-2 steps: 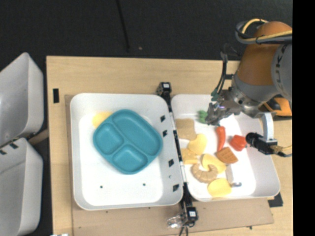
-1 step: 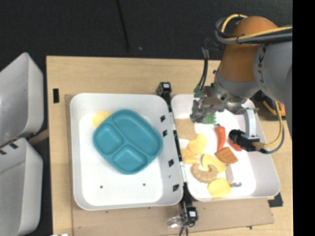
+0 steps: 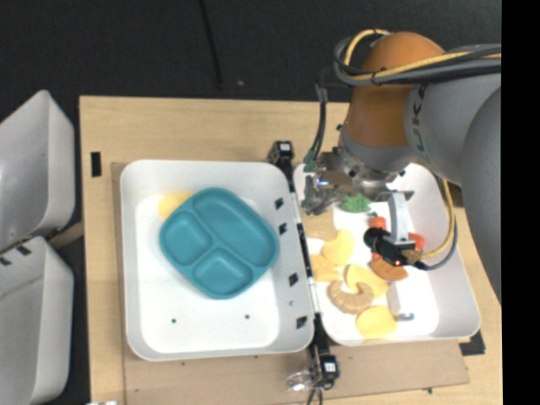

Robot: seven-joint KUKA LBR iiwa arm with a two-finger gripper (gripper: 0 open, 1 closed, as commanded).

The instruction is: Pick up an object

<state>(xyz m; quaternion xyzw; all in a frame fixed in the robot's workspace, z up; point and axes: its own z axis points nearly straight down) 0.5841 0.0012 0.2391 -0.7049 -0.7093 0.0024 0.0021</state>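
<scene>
Left bin [image 3: 135, 226]: white, shallow. A teal divided plate [image 3: 219, 241] with three compartments lies flat near its centre, turned at an angle. A yellow piece [image 3: 173, 201] pokes out from under the plate's rim at about 10 o'clock; most of it is hidden.

Divider between bins: a row of small black clips [image 3: 297, 251] runs along the shared edge.

Right bin [image 3: 447, 310]: white, holds a scatter of small items. At the bin's centre, pale yellow wedge-like pieces [image 3: 337, 250]. Toward 6 o'clock, a tan ridged curl [image 3: 353, 294], and just below it a round yellow piece [image 3: 376, 321]. Toward 3 o'clock of the wedges, a red-orange item [image 3: 390, 268], partly covered by black hardware. A green item [image 3: 356, 202] sits at about 12 o'clock in the bin, tucked under the arm's wrist.

Arm: grey, orange band, coming in from 3 o'clock and bent down over the right bin's upper half. Gripper [image 3: 325, 191] sits low over the bin's 11 o'clock corner, near the divider. Cannot tell if it is parted or closed; wrist body blocks the view. Nothing seen held.
</scene>
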